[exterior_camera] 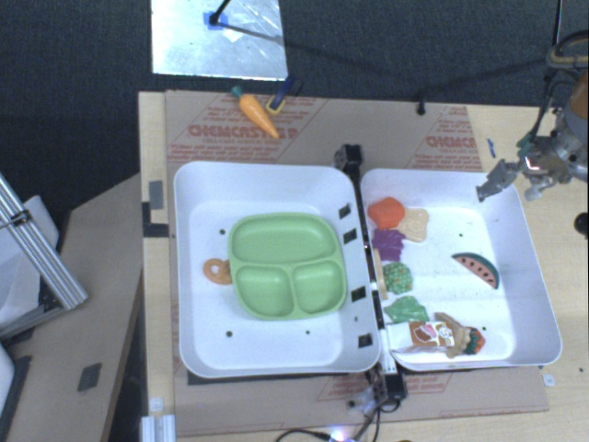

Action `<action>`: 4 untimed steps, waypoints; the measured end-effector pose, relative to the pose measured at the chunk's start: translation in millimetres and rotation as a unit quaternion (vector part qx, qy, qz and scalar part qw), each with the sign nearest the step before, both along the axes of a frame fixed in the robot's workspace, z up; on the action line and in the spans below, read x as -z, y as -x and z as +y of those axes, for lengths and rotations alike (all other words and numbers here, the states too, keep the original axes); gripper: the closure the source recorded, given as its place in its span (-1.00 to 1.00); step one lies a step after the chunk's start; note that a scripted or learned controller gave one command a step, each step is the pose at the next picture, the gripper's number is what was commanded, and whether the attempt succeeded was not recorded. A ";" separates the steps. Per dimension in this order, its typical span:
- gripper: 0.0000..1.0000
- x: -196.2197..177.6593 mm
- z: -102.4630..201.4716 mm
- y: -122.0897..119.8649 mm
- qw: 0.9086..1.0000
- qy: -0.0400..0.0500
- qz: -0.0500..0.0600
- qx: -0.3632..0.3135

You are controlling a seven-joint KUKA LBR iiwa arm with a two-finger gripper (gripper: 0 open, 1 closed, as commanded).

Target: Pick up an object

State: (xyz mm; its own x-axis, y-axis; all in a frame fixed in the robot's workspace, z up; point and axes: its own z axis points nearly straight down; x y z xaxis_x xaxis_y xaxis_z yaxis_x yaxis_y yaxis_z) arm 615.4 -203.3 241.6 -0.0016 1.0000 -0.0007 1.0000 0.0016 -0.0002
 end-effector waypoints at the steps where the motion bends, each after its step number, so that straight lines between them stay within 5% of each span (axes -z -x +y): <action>1: -1.00 59.7 5.0 -6.2 1.000 -0.001 0.001 -0.002; 3: -1.00 158.5 8.8 -12.8 1.000 0.000 0.000 -0.002; 4: 1.00 145.1 8.4 -14.6 1.000 0.000 -0.003 -0.003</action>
State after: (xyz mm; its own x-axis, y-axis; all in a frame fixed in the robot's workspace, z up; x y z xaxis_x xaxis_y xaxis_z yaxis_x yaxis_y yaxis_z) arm 630.0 -195.0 96.5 -0.0079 1.0000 -0.0014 1.0000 0.0079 0.0054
